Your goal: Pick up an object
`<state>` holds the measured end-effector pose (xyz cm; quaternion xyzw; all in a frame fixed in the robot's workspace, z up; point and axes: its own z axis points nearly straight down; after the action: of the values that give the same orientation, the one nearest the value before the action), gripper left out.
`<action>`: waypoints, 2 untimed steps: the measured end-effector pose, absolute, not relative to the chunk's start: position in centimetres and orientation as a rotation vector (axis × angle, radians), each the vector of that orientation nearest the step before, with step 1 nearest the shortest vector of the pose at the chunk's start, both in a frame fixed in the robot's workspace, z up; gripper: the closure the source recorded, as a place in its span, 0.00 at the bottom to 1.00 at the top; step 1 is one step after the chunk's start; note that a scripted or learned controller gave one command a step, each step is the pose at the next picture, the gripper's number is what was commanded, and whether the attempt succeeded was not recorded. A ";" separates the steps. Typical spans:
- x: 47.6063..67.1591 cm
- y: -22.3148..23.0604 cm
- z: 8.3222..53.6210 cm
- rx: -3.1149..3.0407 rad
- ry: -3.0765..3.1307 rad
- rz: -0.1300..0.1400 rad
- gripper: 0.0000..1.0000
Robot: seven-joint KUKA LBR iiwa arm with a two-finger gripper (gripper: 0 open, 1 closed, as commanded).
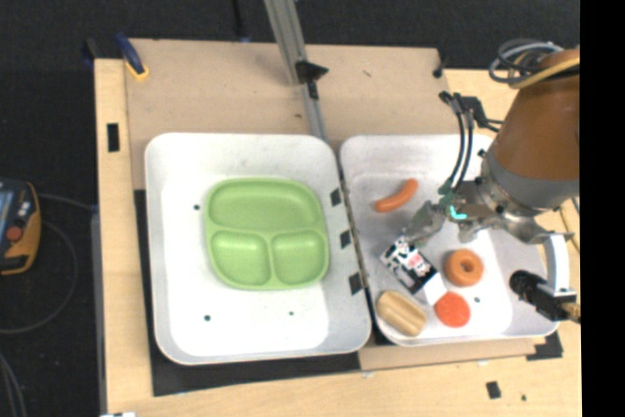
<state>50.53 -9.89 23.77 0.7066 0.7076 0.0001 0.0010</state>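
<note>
Nearest us, a tan bread-roll-shaped toy (pixel 401 312) sits at the front of the right white bin (pixel 391 156), beside a round red-orange toy (pixel 452 310). We see an orange ring doughnut (pixel 465 268), a black-and-white printed packet (pixel 408 261) and an orange sausage-shaped toy (pixel 395 196). Gripper (pixel 437 217) hovers above the packet; we cannot tell its finger state. Green three-compartment plastic plate (pixel 264 231) lies in the left white bin (pixel 176 308).

Bench (pixel 234 93), two bins (pixel 176 210) (white, adjoining)

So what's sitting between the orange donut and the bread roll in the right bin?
In the camera view, a red-orange round piece lies low between the orange donut and the bread roll; the black-and-white item sits above that line.
</note>
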 end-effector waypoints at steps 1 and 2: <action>50.5 -9.9 23.8 2.218 2.222 0.001 0.00; 51.2 -10.4 17.9 2.224 2.223 -0.005 0.00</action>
<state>51.18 -10.43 17.86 0.7072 0.7070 -0.0016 -0.0012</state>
